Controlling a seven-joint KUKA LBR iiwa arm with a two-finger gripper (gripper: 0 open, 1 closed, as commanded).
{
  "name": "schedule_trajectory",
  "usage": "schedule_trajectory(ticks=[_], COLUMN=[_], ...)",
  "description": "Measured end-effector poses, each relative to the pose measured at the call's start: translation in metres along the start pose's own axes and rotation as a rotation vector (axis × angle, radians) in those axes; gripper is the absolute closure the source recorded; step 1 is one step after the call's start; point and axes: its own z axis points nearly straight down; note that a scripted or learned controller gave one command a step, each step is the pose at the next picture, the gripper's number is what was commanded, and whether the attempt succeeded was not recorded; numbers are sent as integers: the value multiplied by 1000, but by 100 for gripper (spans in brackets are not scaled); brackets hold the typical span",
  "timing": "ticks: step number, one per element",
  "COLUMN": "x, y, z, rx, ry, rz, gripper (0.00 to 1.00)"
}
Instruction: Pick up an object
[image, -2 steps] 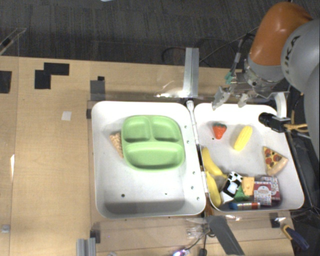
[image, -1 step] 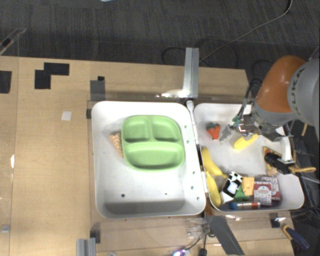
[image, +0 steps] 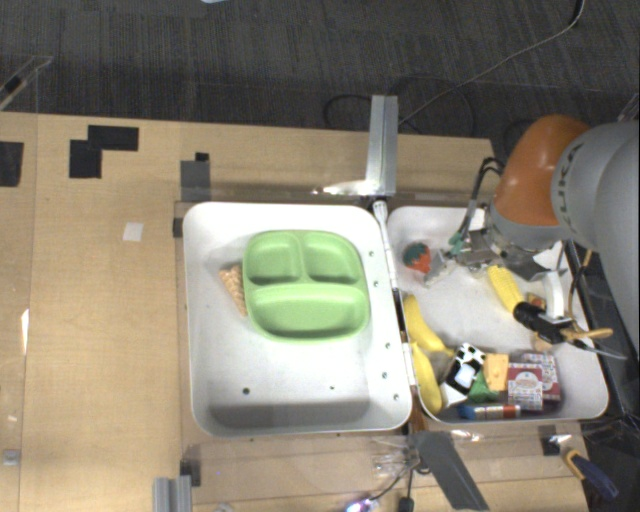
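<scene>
The arm (image: 570, 190) hides much of the right bin (image: 450, 300); whether its jaws are spread is unclear.

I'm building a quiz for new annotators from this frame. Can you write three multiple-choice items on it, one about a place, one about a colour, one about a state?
1. Where does the divided plastic plate lie?
A. left white bin
B. right white bin
C. on the bench

2. What colour is that plate?
A. red
B. green
C. blue

3. How does the robot's gripper stand?
A. low over the right bin's far end
B. over the left bin
C. off the bench

Key: 1 A, it sits inside the left bin's walls. 2 B, it is light green. 3 A, it hangs beside the small red and green object.
</scene>
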Motion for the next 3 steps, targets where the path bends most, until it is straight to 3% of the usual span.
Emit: schedule_trajectory(ticks=[1,2,3], x=[4,6,6], y=[39,40,40], z=[3,-7,-7], rx=[26,31,31], ry=[6,11,11], rz=[-143,-147,-147], gripper=[0,100,0])
